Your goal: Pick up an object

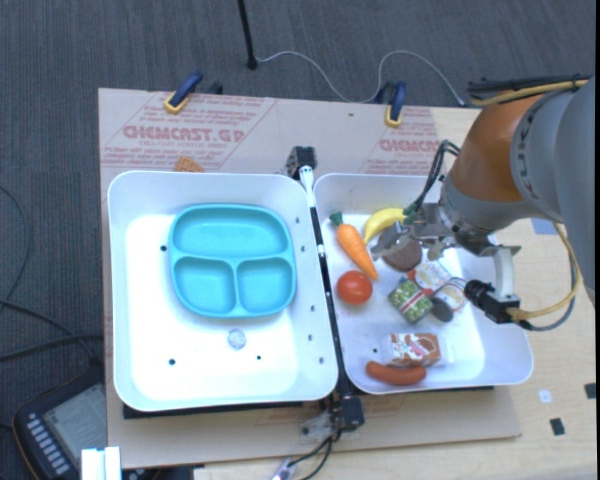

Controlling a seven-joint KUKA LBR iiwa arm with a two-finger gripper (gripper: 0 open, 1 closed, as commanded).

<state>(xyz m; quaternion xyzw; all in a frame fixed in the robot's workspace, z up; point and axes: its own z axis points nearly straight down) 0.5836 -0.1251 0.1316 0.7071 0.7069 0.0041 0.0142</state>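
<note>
Banana (382, 222) lies at right bin's (500, 368) back edge beside carrot (356, 250), tomato (354, 287) in front, tool (412, 244) low just beside banana, grip state cannot tell, left bin holds blue tray (232, 260).

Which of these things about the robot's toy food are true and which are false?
1. The blue tray lies in the left bin. True.
2. The carrot lies on the blue tray. False: it lies in the right bin, near the wall between the bins.
3. The tomato sits just below the carrot in the picture. True.
4. The banana is in the left bin. False: it is in the right bin, beside the gripper.
5. The sausage lies near the front edge of the right bin. True.
</note>
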